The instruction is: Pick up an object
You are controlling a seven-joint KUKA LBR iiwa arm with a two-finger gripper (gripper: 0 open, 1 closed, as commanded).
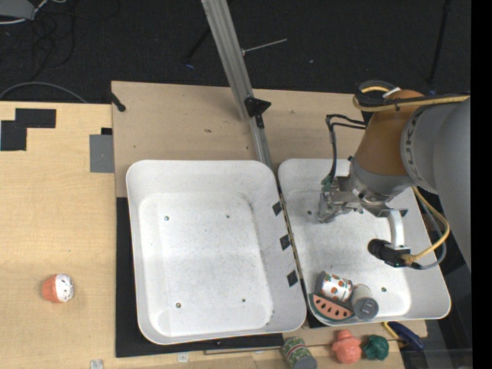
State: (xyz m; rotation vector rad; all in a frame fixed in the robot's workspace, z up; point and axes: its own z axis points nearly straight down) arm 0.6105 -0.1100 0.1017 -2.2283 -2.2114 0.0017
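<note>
My gripper hangs low over the upper middle of the right bin, under the grey arm with its orange band. Nothing shows between its fingertips. Several small objects lie in the bin's near corner: a red-and-white can, a watermelon-slice toy and a grey round piece. They sit well below the gripper in the view, apart from it.
The left bin lies beside the right one, with black clips along the shared rim. A metal rail slants in from the back. Outside the bins' front edge lie a pink toy, a green toy and a dark can. A red-and-white ball rests far left.
</note>
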